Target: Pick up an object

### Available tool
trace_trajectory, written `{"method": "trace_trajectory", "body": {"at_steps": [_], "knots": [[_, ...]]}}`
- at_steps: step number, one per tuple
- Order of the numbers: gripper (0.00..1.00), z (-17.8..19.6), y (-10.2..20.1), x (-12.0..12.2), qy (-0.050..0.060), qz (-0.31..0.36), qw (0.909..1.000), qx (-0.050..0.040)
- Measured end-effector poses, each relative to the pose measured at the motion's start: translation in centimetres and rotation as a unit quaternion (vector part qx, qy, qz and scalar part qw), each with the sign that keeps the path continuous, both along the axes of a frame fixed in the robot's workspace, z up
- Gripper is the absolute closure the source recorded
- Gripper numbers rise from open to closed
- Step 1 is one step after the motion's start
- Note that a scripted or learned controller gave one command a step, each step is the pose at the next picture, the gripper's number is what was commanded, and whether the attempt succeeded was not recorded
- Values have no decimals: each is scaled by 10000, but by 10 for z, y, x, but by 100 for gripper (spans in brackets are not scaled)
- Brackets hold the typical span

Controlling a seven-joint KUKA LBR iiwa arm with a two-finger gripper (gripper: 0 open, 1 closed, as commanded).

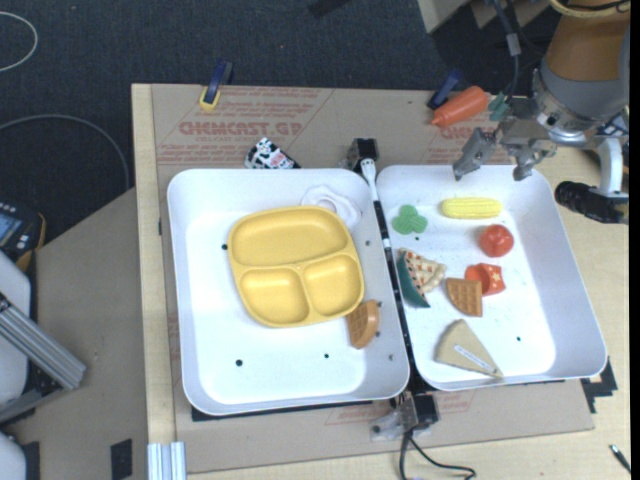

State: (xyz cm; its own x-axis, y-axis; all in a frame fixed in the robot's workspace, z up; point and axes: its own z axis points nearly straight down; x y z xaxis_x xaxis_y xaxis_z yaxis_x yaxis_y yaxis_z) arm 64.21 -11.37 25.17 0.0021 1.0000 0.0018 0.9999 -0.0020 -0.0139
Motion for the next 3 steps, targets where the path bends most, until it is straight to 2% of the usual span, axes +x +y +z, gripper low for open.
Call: {"method": "trace_trajectory", "body": {"at_steps": [1,2,3], "knots": [[0,7,0,2,-64,11,10000,-8],[0,-47,9,8,-33,18,10000,-2],[0,-93,15,2,-33,10,10000,-2]]}}
